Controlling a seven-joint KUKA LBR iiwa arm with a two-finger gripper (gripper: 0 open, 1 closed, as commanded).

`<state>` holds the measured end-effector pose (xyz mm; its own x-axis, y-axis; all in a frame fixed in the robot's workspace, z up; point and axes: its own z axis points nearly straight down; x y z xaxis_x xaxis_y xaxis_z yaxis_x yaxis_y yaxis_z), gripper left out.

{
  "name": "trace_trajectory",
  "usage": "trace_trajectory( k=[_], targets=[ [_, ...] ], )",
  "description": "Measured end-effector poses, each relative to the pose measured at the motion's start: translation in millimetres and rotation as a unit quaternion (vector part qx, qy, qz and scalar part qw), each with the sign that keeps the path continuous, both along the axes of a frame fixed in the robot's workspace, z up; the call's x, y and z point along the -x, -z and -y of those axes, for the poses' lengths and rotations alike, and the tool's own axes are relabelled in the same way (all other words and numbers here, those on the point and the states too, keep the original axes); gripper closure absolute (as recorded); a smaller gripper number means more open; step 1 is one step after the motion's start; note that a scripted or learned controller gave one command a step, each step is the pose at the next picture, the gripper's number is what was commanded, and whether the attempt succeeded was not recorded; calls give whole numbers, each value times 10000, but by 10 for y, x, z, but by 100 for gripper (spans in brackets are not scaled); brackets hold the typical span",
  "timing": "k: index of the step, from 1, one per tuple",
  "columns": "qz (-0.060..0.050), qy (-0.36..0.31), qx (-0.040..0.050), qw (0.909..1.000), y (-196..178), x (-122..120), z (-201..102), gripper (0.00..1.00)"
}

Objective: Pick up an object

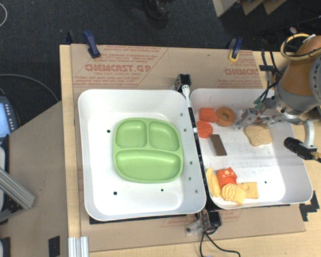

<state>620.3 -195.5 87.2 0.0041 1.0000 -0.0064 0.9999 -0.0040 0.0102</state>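
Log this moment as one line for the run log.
arm: over right bin, upper right | gripper: beside donut, above bread piece | held: nothing visible | left bin: green divided plate

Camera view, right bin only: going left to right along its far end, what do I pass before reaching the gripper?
Orange rectangular block → brown ring-shaped doughnut toy → grey two-finger gripper. The round red-orange piece sits just nearer, under the block, so I leave it out of the order.

the robot arm (305, 79) is grey with a fat orange band, and thin black cables run beside it.
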Motion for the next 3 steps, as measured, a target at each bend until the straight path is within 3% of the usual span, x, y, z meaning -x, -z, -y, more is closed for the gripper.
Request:
trace_trajectory(
  k=[1, 2, 3],
  targets=[
    [-188, -27, -27, 9998, -271, -424, -1017, 0],
    [-281, 56, -124, 9995, 0, -395, -475, 0],
    [-195, -10, -114, 9997, -171, -413, 78, 0]
  ],
)
